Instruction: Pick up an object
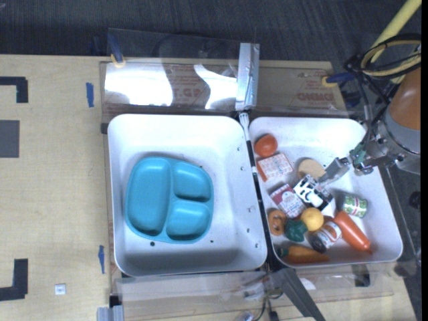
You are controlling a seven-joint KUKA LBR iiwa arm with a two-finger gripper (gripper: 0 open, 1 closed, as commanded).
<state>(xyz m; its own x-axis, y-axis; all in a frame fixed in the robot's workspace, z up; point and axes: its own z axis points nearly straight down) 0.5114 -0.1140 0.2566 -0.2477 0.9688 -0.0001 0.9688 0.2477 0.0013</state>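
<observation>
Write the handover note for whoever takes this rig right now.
Claw: low in the right bin, over the black-and-white item amid the toy food. Whether it grips anything cannot be judged from here.
Things: tomato, carrot, green can and lemon all lie in the right bin. The blue divided plate sits in the left bin.
Done: arm reached into the pile.
Left: secure one item and lift it.

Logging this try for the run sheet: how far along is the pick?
Done: the arm has reached over the right bin, pincer low among the toy foods. In hand: it sits at a black-and-white item; whether that is gripped cannot be told. Left: lifting anything clear; the carrot and tomato lie in the bin.
</observation>
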